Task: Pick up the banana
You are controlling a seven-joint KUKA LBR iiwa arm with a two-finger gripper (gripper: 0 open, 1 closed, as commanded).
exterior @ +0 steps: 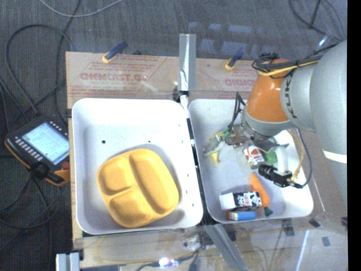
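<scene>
Gripper [240, 137] position: low in the right white bin [217, 202], beneath the orange wrist band [269, 97]. Finger state cannot be determined. Yellow-green curved banana [215, 148] lies just left of the gripper. Yellow sectioned plastic tray [138, 186] occupies the left white bin [84, 151].

Dark grey carpet floor [141, 16] with loose cables [51, 4] on it; a brown desk [130, 75] with two clamps [114, 52]; a handheld screen [39, 148] left.
</scene>
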